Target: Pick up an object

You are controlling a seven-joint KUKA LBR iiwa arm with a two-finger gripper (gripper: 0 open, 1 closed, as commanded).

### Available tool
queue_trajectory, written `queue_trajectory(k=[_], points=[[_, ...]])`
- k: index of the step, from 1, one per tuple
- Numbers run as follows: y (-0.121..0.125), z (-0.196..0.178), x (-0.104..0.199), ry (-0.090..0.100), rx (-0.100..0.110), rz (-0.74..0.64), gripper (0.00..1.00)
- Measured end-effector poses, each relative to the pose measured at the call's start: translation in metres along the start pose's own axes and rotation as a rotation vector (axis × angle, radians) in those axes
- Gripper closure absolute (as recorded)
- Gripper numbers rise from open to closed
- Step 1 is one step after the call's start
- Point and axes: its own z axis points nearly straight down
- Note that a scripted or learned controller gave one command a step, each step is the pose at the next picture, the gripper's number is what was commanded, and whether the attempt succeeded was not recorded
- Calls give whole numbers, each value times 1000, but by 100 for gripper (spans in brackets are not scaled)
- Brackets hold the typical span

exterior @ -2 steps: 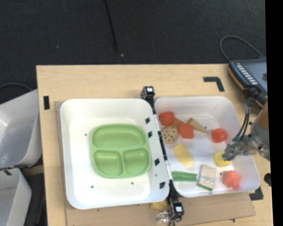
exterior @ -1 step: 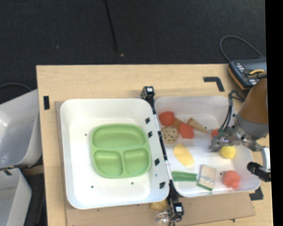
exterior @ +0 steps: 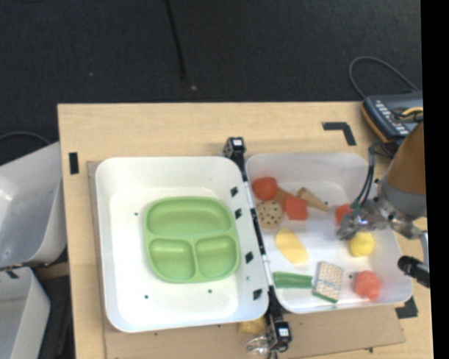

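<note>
The right bin (exterior: 319, 164) holds several small toys: a red tomato-like ball (exterior: 265, 188), a brown dotted cookie (exterior: 269, 214), a red piece (exterior: 296, 208) with a tan stick (exterior: 313, 198), a yellow oblong (exterior: 291, 245), a green stick (exterior: 292, 279), a checkered block (exterior: 328, 280), a red berry (exterior: 368, 283) and a yellow ball (exterior: 362, 244). My gripper (exterior: 353, 223) reaches in from the right and sits low at the right side of this bin, just above the yellow ball and next to a small red piece (exterior: 343, 212).
The left bin (exterior: 125, 289) holds a green divided plate (exterior: 191, 238). A black and orange device (exterior: 390, 114) lies at the bench's far right corner. A yellow object (exterior: 252, 327) sits just outside the bins at the front edge.
</note>
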Motion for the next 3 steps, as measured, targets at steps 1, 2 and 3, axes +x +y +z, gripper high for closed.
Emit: queue_trajectory(k=[1,2,3], points=[[61,11,1,0,-2,0,100],[0,11,57,5,8,5,100],[54,10,29,-1,-2,0,100]])
